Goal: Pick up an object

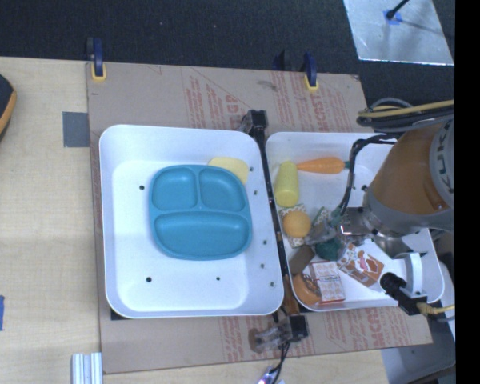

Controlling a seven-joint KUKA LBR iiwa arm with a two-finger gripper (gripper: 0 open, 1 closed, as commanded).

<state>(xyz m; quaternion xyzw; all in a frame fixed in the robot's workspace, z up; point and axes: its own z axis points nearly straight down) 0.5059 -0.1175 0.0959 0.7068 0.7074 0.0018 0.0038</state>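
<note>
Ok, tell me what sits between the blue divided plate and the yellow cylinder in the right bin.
In the camera view, between the blue divided plate and the yellow cylinder run the two bins' adjoining rims. A pale yellow object lies by the plate's top corner.

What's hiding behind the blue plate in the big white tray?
A pale yellow thing peeks out past the far right corner of the blue plate in the left bin. Only its top part shows; the plate covers the rest, so I cannot tell what it is.

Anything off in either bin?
Nothing damaged or spilled. A pale yellow piece is wedged under the blue divided plate at the left bin's back; right bin items are crowded near the gripper.
</note>
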